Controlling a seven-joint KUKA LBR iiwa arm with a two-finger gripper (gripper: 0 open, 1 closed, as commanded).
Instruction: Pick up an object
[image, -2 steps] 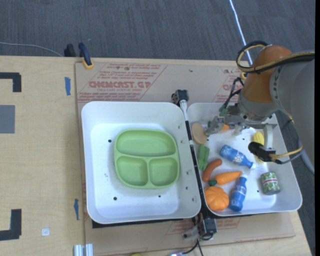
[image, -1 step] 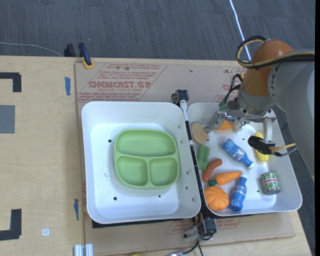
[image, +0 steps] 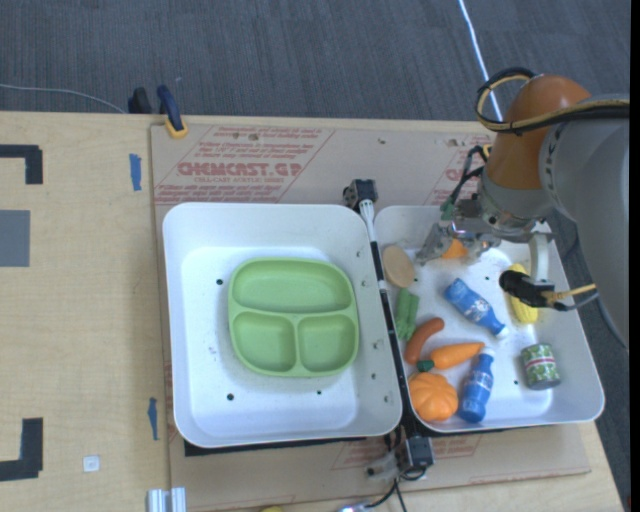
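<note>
My gripper (image: 452, 238) is low over the far part of the right bin (image: 575, 400), reaching in from the right under the orange wrist band. A small orange object (image: 456, 249) lies right at its tip, partly covered by it; whether it is held cannot be told. Further toys lie in this bin: a tan oval piece (image: 398, 266), a green piece (image: 405, 312), a red sausage (image: 425, 334), a carrot (image: 456, 353), an orange pumpkin (image: 435, 396), two blue bottles (image: 474, 305) (image: 478, 386), a yellow item (image: 520, 296) and a green can (image: 540, 365).
The left bin (image: 190, 300) holds a green divided plate (image: 293, 316). Both bins rest on a cardboard sheet (image: 250, 160) on the wooden bench. A black clamp (image: 360, 192) sits at the far end of the ridge between the bins. The grey arm covers the right bin's far right corner.
</note>
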